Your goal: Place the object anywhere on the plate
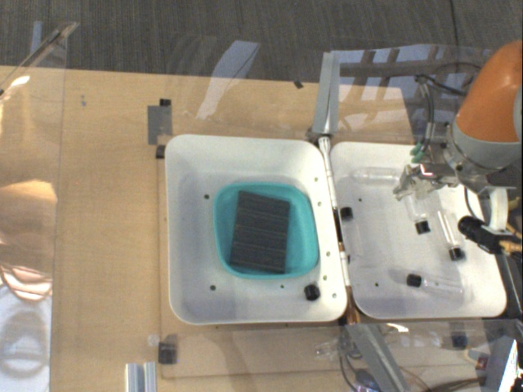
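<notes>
A teal plate lies in the middle of the left white bin. A dark grey ridged rectangular block lies flat on the plate, well inside its rim. My gripper hangs over the upper part of the right bin, far to the right of the plate and apart from the block. The arm's orange band is above it at the right edge.
A small black piece sits in the left bin's near right corner, off the plate. The right bin holds several clear tubes with black caps and a small black piece. A metal post rises behind the divider.
</notes>
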Tool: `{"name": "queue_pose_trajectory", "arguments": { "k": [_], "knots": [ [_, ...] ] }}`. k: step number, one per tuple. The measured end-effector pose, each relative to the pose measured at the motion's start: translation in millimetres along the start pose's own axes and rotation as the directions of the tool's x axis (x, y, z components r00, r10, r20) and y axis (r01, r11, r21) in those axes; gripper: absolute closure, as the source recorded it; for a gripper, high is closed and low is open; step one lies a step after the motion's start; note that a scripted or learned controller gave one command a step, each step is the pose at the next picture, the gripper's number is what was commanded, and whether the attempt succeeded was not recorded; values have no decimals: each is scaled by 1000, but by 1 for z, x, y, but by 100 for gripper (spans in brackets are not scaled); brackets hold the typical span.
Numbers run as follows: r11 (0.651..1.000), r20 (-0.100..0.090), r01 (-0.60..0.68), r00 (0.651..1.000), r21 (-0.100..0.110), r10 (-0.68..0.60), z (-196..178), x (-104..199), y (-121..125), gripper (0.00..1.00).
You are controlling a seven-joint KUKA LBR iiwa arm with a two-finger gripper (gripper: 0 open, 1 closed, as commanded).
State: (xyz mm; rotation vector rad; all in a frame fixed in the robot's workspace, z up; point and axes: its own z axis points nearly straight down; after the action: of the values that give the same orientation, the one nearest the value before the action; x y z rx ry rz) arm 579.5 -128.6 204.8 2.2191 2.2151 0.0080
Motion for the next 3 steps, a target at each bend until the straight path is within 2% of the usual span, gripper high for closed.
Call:
{"name": "queue_pose_trajectory", "arguments": {
  "k": [1,2,3],
  "knots": [
    [1000,0,0,1000,0,0,0,0,0,0],
    [1000,3,21,1000,-4,-21,-100,-35,50,0],
    [982,3,-191,982,-3,191,-129,-75,-8,0]
  ]
}}
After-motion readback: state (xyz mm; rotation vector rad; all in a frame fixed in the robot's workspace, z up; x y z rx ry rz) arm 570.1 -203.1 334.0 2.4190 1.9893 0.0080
